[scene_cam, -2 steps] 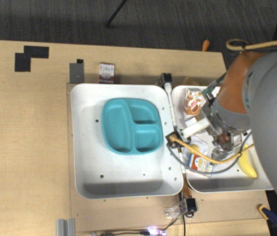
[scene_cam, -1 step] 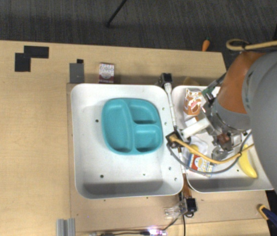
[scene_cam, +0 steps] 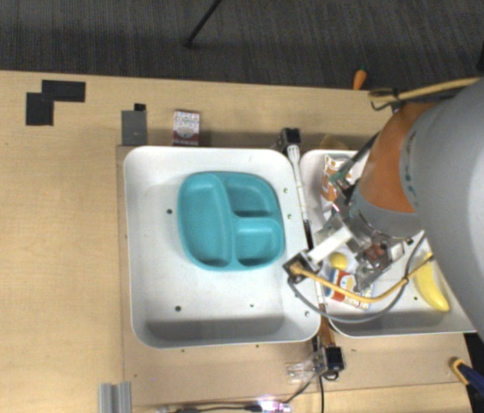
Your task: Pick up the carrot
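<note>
While its fingers are hidden in wrist clutter, so their spread cannot be judged, the gripper hangs low in the right bin, one of two. The carrot cannot be picked out. One teal tray sits in the left bin; one banana lies nearby.

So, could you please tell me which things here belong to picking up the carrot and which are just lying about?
For the job:
- gripper, down in the right bin
- I cannot pick out the carrot among the clutter under the arm

Lying about:
- teal divided plate in the left bin
- banana in the right bin
</note>
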{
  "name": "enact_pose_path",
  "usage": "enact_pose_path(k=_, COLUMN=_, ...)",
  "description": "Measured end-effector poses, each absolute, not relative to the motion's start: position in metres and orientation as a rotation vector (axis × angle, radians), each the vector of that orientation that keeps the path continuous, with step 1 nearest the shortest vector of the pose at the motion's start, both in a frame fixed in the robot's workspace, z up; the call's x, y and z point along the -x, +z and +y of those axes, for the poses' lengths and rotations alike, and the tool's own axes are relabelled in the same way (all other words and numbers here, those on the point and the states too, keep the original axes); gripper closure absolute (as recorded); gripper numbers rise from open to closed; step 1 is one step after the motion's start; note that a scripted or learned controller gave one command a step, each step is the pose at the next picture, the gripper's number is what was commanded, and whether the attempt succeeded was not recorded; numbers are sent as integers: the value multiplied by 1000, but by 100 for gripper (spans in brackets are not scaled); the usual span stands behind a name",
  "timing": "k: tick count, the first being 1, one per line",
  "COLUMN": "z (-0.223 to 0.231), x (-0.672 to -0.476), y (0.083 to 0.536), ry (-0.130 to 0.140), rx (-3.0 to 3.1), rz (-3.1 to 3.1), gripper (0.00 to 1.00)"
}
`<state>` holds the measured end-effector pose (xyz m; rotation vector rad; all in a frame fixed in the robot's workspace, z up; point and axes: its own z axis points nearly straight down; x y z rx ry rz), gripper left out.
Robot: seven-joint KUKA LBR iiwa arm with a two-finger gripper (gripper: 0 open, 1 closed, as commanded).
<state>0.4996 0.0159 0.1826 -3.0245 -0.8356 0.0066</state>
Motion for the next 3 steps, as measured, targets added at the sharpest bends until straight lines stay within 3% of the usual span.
enact_pose_path(k=1, z=-77, x=-517, y=279, ry=-12, rx=3004, rz=-940, gripper=0)
enact_pose_path(k=2, z=-101, x=-491, y=303, ry=-4, rx=3058, rz=-723, gripper=0)
enact_pose_path(k=3, z=-100, x=-491, y=302, ry=-2, rx=3056, rz=-726, gripper=0)
